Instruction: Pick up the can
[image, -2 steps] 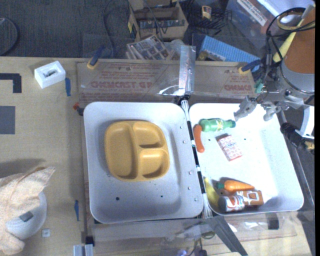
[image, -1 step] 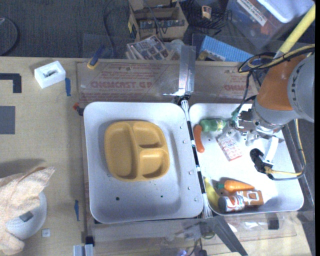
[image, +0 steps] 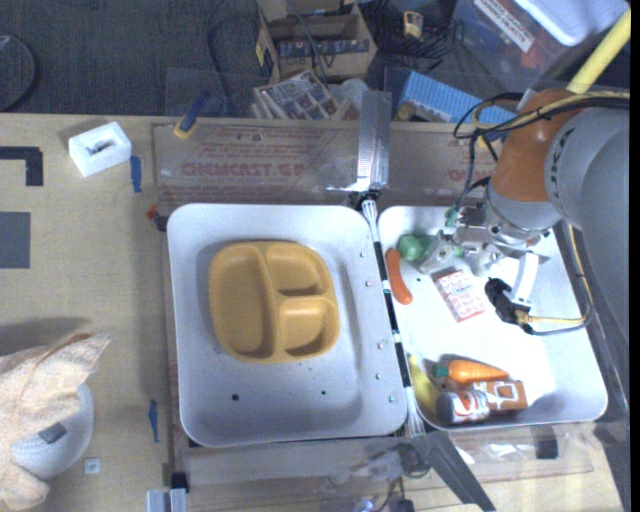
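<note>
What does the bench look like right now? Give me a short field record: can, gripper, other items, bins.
can: lying on its side at the right bin's near edge
gripper: at the far end of the right bin, apart from the can
beside can: carrot just behind it, banana to its left
other items: green item, hot dog, small card
left bin: holds yellow divided tray

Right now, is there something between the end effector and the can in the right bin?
Nothing blocks it. The end effector hangs at the bin's far end, the can lies at the near end; a small card lies flat between, and a carrot touches the can's far side.
</note>
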